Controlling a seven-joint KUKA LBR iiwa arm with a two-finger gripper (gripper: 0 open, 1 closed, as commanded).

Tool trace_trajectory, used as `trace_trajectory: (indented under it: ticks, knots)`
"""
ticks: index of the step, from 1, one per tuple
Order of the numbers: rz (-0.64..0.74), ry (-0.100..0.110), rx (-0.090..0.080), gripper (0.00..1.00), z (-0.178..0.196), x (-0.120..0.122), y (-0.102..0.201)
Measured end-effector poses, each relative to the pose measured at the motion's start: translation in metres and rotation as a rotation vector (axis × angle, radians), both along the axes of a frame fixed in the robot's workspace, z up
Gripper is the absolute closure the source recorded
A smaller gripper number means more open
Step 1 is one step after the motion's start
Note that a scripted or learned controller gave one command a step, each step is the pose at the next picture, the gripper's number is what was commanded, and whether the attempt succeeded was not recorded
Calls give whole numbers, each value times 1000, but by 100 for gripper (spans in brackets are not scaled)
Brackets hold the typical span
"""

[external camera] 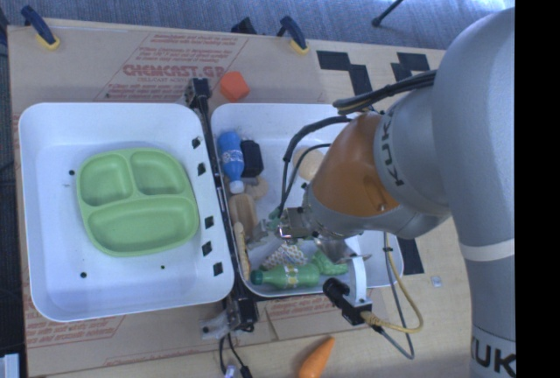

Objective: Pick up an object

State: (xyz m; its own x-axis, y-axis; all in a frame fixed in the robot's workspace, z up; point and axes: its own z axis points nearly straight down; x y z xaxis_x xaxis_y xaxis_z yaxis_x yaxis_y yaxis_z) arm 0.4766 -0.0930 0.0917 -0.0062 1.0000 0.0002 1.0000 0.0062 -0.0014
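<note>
The right bin (262, 115) holds a blue bottle (231, 159) beside a black object (251, 157), a tan wooden piece (244, 214), a patterned item (286, 256) and a green bottle (295, 276) lying along its near wall. The arm's orange band (350, 171) and wrist hang low over the near half of this bin. My gripper (293, 227) is down among the objects just above the patterned item and the green bottle, and the wrist covers its fingers. Nothing is seen held.
The left bin (39, 192) holds a green divided plate (136, 199). An orange block (233, 87) lies on the cardboard behind the bins, and an orange carrot toy (316, 356) lies in front. Blue clamps (292, 31) grip the board's far edge. Cables (398, 315) trail from the wrist.
</note>
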Motion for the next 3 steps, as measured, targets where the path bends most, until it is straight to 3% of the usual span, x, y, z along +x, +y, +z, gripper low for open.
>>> trace_trajectory:
  ticks: [1, 2, 3]
  knots:
    - [5, 2, 0, 100, 10, 0, 0]
    - [5, 2, 0, 0, 9, 0, 0]
    - [0, 1, 1, 0, 0, 85, -44]
